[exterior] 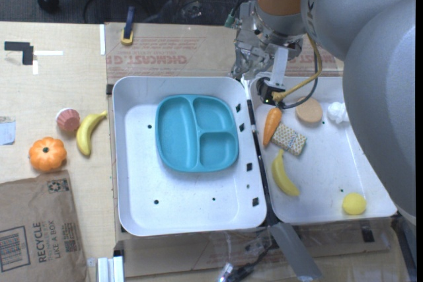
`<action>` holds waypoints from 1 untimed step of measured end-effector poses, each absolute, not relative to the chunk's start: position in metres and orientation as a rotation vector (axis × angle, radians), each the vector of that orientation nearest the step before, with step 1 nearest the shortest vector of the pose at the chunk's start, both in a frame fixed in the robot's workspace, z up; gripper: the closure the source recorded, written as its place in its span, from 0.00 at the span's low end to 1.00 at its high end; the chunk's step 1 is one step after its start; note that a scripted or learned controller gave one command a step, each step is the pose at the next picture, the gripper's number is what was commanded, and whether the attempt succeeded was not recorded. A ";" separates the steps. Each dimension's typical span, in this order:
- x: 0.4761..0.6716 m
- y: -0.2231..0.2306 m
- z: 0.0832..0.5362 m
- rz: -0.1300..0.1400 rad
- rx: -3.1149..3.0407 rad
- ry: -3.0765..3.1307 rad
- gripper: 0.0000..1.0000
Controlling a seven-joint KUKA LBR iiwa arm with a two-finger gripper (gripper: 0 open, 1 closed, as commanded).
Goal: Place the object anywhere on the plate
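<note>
A teal plate (197, 133) with three compartments lies in the left white bin (135, 208). The right bin (317, 208) holds an orange carrot (271, 125), a speckled tan block (289, 139), a yellow banana (284, 175), a round tan biscuit (308, 111), a lemon (354, 203) and a white lump (338, 112). My gripper (250, 68) hangs over the far end of the wall between the two bins, just beyond the carrot's top. Nothing shows between its fingers.
On the bench left of the bins lie a small pumpkin (47, 154), a second banana (88, 132) and a pink cupcake-like thing (68, 120). A brown paper bag (36, 228) sits at the front left. The arm's bulk covers the right bin's far right side.
</note>
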State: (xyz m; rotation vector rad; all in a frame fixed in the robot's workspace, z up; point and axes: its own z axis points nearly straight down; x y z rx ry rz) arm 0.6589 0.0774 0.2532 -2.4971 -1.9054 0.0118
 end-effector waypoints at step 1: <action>0.659 0.098 0.256 0.010 -2.510 -1.888 1.00</action>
